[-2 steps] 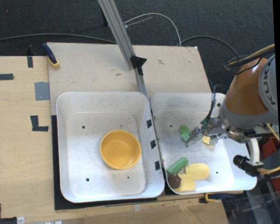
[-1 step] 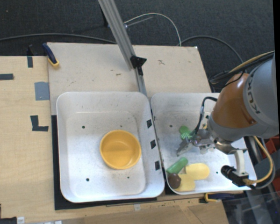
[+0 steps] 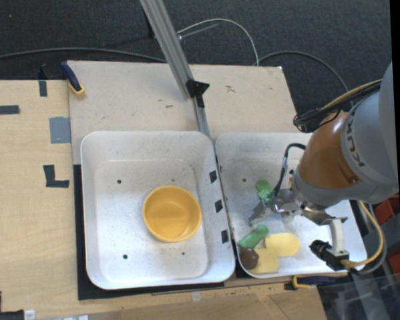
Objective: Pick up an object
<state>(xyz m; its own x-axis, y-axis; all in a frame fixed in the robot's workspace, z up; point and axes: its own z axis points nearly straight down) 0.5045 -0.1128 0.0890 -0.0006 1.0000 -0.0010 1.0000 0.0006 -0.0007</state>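
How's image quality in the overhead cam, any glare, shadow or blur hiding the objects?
Camera view: lighting is even and soft, with no hard glare on the white bins. The yellow bowl is sharp, with a faint shadow along its inner wall. The arm shades the right bin, so the end effector and the small green pieces beside it read dark and slightly soft.

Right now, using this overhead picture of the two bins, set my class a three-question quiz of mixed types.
1. True or false: the yellow bowl sits in the left bin.
2. Which bin is the end effector over? A. left B. right
3. Fill in: the pale yellow object lies near the right bin's ____ edge, seen in the picture.

Key: 1 true; 2 B; 3 bottom.
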